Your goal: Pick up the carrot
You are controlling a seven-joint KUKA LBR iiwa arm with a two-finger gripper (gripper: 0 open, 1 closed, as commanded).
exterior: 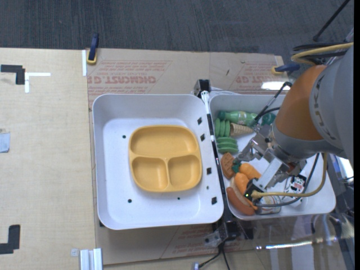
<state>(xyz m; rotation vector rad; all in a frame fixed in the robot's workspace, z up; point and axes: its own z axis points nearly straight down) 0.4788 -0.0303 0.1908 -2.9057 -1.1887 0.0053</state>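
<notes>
The arm is reaching in from the right and hanging low over the right bin (pixel 323 204), its gripper (pixel 254 185) sitting down among a heap of toy food at that bin's left side. The carrot (pixel 243 166), orange with a bit of green at its top, is lying in the middle of that heap, just left of the gripper and seemingly touching it; whether the fingers are spread or closed cannot be told, since the wrist and cables are covering them, so no grasp is being shown. The tool is probably being held this low and tilted because the carrot is lying flat among its neighbours. Crowding it are a rounded orange piece (pixel 243 182) just nearer, a sausage (pixel 239 202) nearer still, a brownish piece (pixel 226 163) to its left, and green ridged pieces (pixel 225 136) and a green bottle (pixel 239 116) farther away. These are leaving little room for a clean closure. The left bin (pixel 107 167) is holding a yellow divided plate (pixel 165 157), well apart from the action.
</notes>
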